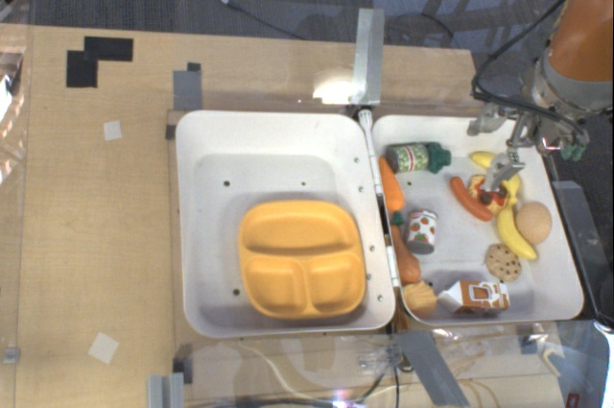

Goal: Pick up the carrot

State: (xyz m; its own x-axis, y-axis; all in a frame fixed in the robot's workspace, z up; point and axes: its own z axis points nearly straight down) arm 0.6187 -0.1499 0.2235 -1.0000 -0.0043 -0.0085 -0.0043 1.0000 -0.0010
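Lengthwise, carrot (pixel 389 186) along divider, green end nearer camera.

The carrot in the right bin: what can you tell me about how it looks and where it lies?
The carrot is a small orange toy, smooth like plastic, tapered, with a bit of green at its lower end. It lies lengthwise along the left wall of the right bin, close against the divider. A green bottle lies just to its upper right and a small can to its lower right. The gripper is across the bin, not at the carrot.
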